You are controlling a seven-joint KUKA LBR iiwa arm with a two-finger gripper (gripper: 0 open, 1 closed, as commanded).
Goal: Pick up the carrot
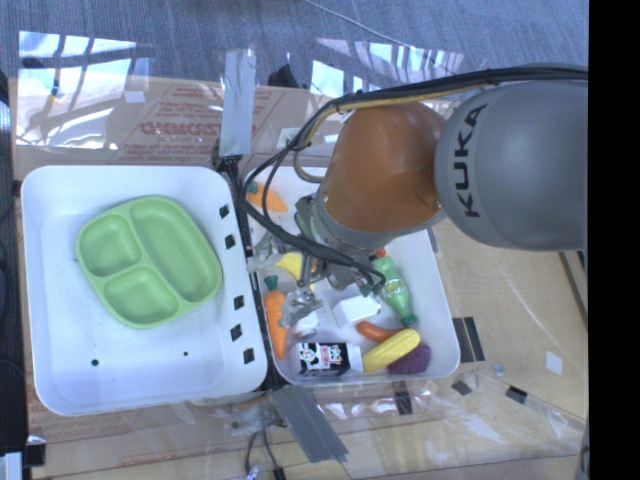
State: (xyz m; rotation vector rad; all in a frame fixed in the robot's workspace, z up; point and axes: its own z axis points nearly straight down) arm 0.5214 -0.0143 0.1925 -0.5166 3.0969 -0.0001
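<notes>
camera view: the arm (420, 178) hangs over the right bin (440, 298) at frame centre, its end effector (305, 303) low among the toys; whether it is open or closed i cannot tell. the carrot (275, 320) lies at that bin's left wall, just beside the end effector, apparently not lifted. picking looks undone.

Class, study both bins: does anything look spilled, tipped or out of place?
Nothing is spilled. The green divided plate lies flat in the left bin. The toys, including the carrot by the right bin's left wall, lie jumbled under the gripper, all inside the right bin.
</notes>
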